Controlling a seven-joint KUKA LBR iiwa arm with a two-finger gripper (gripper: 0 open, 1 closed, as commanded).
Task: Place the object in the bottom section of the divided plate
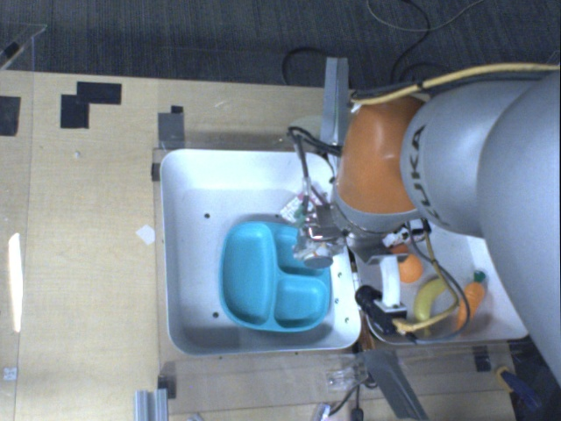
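Below, a glossy blue divided plate (263,279) with rounded sections

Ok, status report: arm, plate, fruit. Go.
Gripper over blue plate's upper right section. Plate in left bin. Banana, carrot in right bin.

One fixed camera, mounted above the bench (79,235). It looks down at a slant over both bins (188,235). The arm (456,147) stands nearest the lens.

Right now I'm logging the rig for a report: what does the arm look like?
The arm is bulky, rounded and grey, with KUKA lettering beside an orange band. Black cables and a yellow hose run along it to the metal gripper.
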